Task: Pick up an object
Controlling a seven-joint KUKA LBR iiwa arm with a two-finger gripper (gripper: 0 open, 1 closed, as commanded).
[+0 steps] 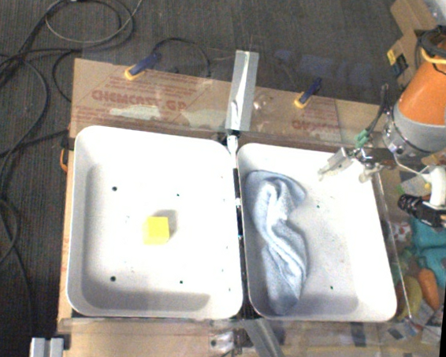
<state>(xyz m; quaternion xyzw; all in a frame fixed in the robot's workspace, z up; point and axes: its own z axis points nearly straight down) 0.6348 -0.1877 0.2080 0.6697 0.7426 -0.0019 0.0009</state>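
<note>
A small yellow block (157,229) lies near the middle of the left bin (86,199). A crumpled pale blue-grey cloth (281,239) stretches along the left half of the right bin (365,260). My gripper (344,169) hangs over the far right corner of the right bin, up and to the right of the cloth and apart from it. Its fingers (327,169) are spread open with nothing between them. The orange band of the arm (432,89) shows above it at the right edge.
The bins sit on a cardboard sheet (159,104) held by two clamps (142,65). A metal divider post (243,89) stands between the bins at the back. Cables (24,113) trail on the floor at left. Loose clutter (428,267) lies right of the right bin.
</note>
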